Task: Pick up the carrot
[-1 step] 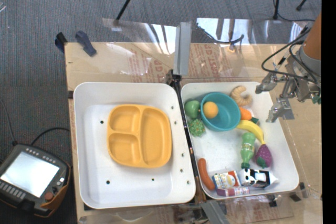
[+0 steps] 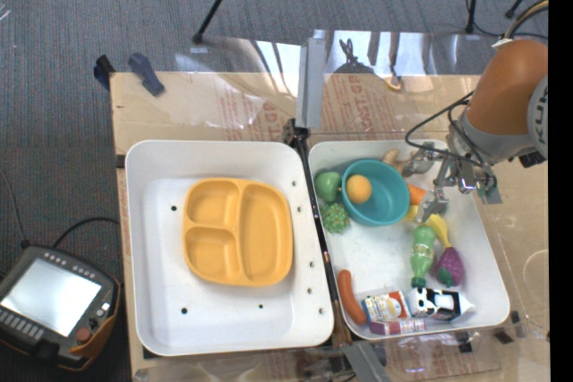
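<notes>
Table (image 2: 215,98): brown top covered in clear film, carrying two shallow white bins side by side.
Left bin (image 2: 152,282): holds a yellow divided plate (image 2: 238,231) near its middle, with bare white floor on every side of the plate.
Right bin (image 2: 488,268): crowded; the widest open floor lies at its centre, below the bowl.
Arm (image 2: 508,98): grey with an orange band, reaching in from the right over the right bin's upper right corner.
Teal bowl (image 2: 376,192): upper part of the right bin, with an orange ball (image 2: 358,188) inside.
Milk carton (image 2: 419,309): lying along the right bin's lower edge.
End effector (image 2: 445,188): fingers parted and holding nothing, hanging just right of the bowl and close above the carrot.
Green bottle (image 2: 423,253): right of the open floor, beside a purple item (image 2: 450,266).
Sausage (image 2: 351,297): at the lower left wall of the right bin.
Carrot (image 2: 417,195): small orange piece against the bowl's right rim, partly hidden.
</notes>
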Available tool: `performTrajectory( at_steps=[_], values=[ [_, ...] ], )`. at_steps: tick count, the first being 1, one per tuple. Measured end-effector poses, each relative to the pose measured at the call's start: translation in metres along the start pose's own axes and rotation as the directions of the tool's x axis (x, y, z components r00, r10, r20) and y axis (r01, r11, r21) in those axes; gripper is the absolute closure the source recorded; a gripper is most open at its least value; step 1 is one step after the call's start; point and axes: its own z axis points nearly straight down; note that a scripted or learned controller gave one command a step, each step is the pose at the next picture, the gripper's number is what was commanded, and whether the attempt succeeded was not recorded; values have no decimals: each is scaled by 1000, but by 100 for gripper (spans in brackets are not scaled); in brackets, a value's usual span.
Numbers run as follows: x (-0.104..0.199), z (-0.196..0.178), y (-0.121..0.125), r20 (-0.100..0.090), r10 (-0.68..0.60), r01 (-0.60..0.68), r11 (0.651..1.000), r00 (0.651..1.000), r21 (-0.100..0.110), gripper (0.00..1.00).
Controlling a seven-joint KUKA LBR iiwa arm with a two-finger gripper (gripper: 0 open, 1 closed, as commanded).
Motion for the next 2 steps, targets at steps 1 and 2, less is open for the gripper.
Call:
performTrajectory(
  at_steps=[1,2],
  values=[
    [-3,-13,6,4,-5,5,1000,1000,-8,100],
    [34,-12,55,-4,88,-88,996,996,9,100]
  ],
)
